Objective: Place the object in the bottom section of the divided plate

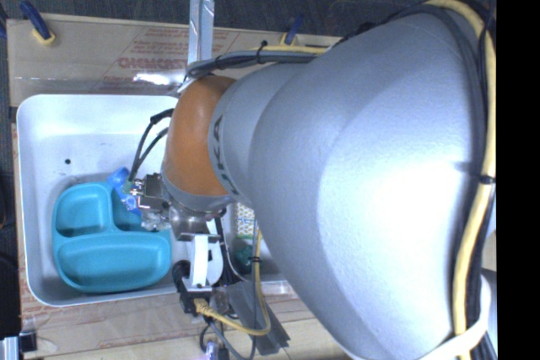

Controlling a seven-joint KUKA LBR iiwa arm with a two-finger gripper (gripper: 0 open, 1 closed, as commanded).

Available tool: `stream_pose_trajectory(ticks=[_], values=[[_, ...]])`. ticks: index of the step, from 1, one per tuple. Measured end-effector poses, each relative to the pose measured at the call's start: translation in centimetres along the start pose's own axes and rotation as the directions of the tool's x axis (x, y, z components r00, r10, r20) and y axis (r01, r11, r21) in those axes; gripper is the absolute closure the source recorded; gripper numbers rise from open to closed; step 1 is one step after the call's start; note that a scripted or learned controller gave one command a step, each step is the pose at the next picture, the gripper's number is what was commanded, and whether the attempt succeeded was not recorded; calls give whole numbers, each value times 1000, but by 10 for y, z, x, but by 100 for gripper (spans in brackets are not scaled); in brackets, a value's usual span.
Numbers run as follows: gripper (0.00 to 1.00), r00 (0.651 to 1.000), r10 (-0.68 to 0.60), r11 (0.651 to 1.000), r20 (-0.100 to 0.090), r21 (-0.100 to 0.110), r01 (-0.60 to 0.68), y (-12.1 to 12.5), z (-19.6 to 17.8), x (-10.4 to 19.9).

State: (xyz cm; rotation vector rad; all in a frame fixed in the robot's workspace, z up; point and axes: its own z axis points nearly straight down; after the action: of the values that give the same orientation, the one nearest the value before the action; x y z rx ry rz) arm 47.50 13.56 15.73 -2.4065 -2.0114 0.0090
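Note:
A blue divided plate [110, 253] lies in the front of the left white bin [51, 131]. Its wide bottom section faces the front edge, and two smaller sections sit behind it. The grey arm with its orange band comes in from the right and covers much of the scene. My gripper [142, 200] hangs over the plate's back right section, at the plate's right rim. A small bright blue piece [119, 178] shows just left of the gripper, and I cannot tell whether it is a held object or part of the plate.
The right bin is almost wholly hidden under the arm. A bit of green [244, 252] and a patterned patch [245, 220] show there beside the wrist. Bare white floor of the left bin lies behind the plate.

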Motion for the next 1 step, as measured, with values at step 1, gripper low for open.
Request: stream_pose_trajectory(ticks=[1], values=[[100, 998, 59, 998, -1, -4, -59, 2, -86, -10]])
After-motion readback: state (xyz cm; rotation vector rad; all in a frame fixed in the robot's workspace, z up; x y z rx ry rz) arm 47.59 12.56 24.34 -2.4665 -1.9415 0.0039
